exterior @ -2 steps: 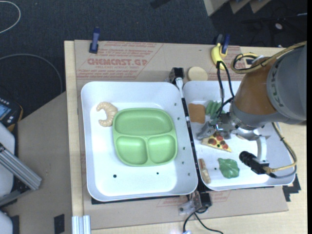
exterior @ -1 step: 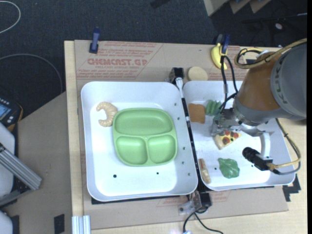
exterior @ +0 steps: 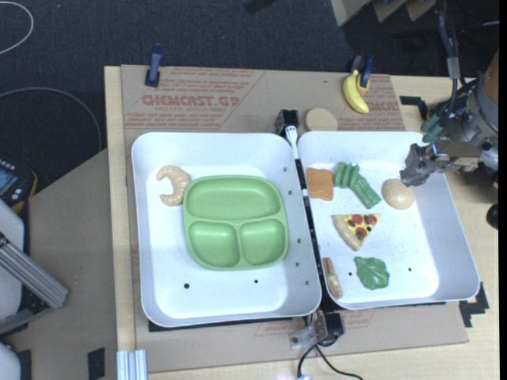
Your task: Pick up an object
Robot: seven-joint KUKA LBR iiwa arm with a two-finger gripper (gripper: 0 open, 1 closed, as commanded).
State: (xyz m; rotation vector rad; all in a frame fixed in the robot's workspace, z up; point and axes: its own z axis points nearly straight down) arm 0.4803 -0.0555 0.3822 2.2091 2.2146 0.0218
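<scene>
On the bench: a brown board (exterior: 238, 93) printed with red lettering lies under two shallow white bins set side by side, their inner rims touching.
Left bin (exterior: 150, 212): holds a green divided tray and a croissant.
Right bin (exterior: 444, 252): holds the smaller toy foods, with the gripper over its far right part.
Green tray (exterior: 235, 220): three compartments, flat in the middle of the left bin.
Arm (exterior: 475, 125): comes in from the right edge above the right bin's far corner.
Gripper (exterior: 415, 172): dark, just beside and above the beige ball; whether the fingers are spread or closed cannot be told, and nothing is seen between them.
Croissant (exterior: 173, 184): pale, curved, touching the tray's upper left edge.
Green beans (exterior: 355, 182): a dark green bundle, tilted, just right of the orange slice.
Pizza slice (exterior: 356, 228): a wedge with red dots, near the bin's middle.
Leafy green (exterior: 371, 273): near the front of the right bin.
Orange slice (exterior: 320, 184): flat, by the right bin's left wall.
Beige ball (exterior: 398, 194): rounded, lying on the bin floor under the gripper's tip.
Brown stick (exterior: 331, 277): small, along the left wall at the front.
Banana (exterior: 356, 93): yellow, outside the bins on the board's far edge.
Tan disc (exterior: 321, 119): on the board behind the right bin.
</scene>
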